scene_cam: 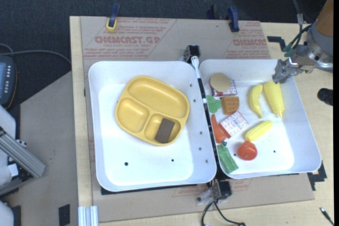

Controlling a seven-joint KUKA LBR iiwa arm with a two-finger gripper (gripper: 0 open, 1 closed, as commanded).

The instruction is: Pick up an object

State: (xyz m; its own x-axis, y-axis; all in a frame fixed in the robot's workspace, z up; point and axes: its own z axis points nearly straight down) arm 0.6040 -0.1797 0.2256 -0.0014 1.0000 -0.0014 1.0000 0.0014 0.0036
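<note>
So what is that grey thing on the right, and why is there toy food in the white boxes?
That grey thing is a robot arm, photographed by one camera looking down from above. Its gripper is a two-fingered hand, hovering over the right bin. That bin holds toy food: a banana, corn cobs, a tomato and a carrot. The left bin holds a yellow divided plate with a brown block in one compartment. It is trying to pick something up, and nothing is between its fingers.

High slanted view over both bins (98, 114)
</note>
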